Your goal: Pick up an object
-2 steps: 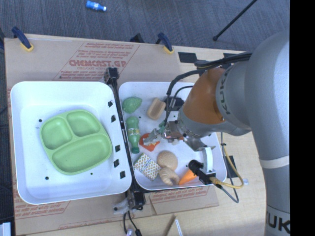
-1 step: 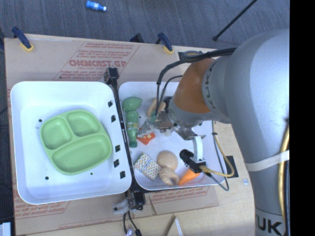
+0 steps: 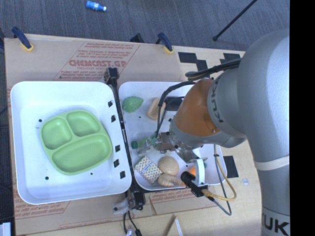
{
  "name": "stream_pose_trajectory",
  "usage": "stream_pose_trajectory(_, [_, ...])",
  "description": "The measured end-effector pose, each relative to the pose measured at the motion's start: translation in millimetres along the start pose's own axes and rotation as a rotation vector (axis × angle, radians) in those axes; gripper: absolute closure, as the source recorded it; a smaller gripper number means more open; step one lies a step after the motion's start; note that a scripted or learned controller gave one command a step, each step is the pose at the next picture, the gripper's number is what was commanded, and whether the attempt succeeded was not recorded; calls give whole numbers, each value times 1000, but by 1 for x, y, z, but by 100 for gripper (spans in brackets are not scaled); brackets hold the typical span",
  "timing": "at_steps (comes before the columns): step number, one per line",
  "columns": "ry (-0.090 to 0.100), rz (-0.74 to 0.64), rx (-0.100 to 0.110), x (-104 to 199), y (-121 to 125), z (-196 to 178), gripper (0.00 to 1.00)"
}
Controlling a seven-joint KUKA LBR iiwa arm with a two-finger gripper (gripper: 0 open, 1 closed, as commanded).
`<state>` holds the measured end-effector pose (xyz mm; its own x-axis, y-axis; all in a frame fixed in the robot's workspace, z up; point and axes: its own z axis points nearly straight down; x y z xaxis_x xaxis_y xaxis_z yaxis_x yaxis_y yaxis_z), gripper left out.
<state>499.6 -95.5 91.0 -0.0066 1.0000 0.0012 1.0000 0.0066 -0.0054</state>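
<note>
Arm [image 3: 216,112] reaches in over the right bin [image 3: 129,132], wrist down low above the bin's middle. The wrist body hides the gripper, so I cannot tell what state it is in or whether it has anything.

Candidate objects, all in the right bin:
- green lump [image 3: 132,103], far-left corner, well apart from the rest
- tan piece [image 3: 153,109], beside the green lump, partly under the cable
- small green item [image 3: 145,142], just left of the wrist
- patterned block [image 3: 147,168], near edge
- tan ball [image 3: 168,165], touching or nearly touching the block
- tan piece at the near rim [image 3: 167,182]
- orange item [image 3: 192,171], half hidden by the wrist

Left bin [image 3: 19,132] holds 1 green tray [image 3: 76,140] with 3 compartments.

Judgement: step in hand is the descent onto a target, likely the small green item or the tan ball, the 2 closest to the wrist. To do it well: pick 1 object with free space on both sides, centre over it, and stay off the block-ball cluster, where a finger could land on a neighbour. Keep clear of the bin wall. Lift straight up and confirm the hold once the wrist clears.
</note>
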Motion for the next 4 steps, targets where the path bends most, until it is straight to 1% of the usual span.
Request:
stream_pose_trajectory(1, [0,-5,2,0,0,-10,100])
stream_pose_trajectory(2, [0,-5,1,0,0,-10,0])
stream_pose_trajectory(3, [0,1,-2,0,59,-1,0])
stream_pose_trajectory(4, [0,1,-2,-1,92,-1,0])
